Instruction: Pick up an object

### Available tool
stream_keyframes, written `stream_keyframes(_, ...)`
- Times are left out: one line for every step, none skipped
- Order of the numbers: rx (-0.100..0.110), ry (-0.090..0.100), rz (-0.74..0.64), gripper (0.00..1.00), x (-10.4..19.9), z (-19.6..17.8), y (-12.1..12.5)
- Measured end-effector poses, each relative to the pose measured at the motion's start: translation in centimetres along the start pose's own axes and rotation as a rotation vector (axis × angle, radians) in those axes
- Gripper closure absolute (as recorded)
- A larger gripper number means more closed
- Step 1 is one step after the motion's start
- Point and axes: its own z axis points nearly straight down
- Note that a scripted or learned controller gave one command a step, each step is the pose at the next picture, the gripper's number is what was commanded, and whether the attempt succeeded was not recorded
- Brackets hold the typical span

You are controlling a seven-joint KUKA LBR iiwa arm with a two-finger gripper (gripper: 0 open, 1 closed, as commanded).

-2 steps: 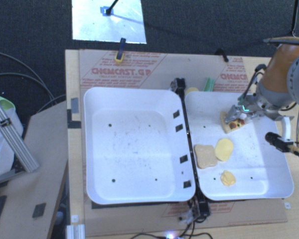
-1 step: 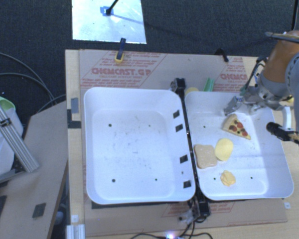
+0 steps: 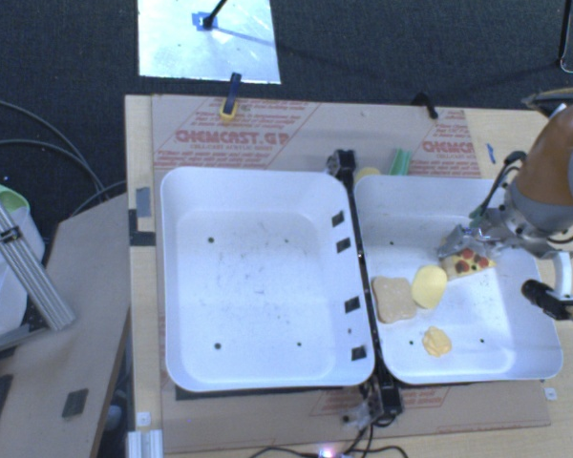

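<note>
In the right bin point(image 3: 516, 351), my gripper point(image 3: 457, 247) hangs low near the middle, reaching in from the right. Its tip is right at the left end of a pizza-slice toy point(image 3: 472, 262), orange with red dots, which lies directly under it. I cannot tell whether the gripper is touching or holding the slice. A yellow lemon-like ball point(image 3: 430, 286) rests just left of the slice, touching a slice of toast point(image 3: 393, 299). A small yellow lump point(image 3: 436, 342) lies nearer the front wall.
The left bin point(image 3: 186, 351) sits beside the right one, joined by black clips point(image 3: 349, 275). Behind the right bin lie a green stick point(image 3: 401, 162) and a pale yellow piece point(image 3: 367, 173). A cable point(image 3: 554, 303) hangs off the wrist at the right.
</note>
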Motion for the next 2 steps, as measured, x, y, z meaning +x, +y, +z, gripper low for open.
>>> stream_keyframes(-0.002,0.002,-0.012,0.0,9.9,-3.5,-1.5)
stream_keyframes(-0.004,-0.004,0.0,0.0,4.7,0.2,2.7)
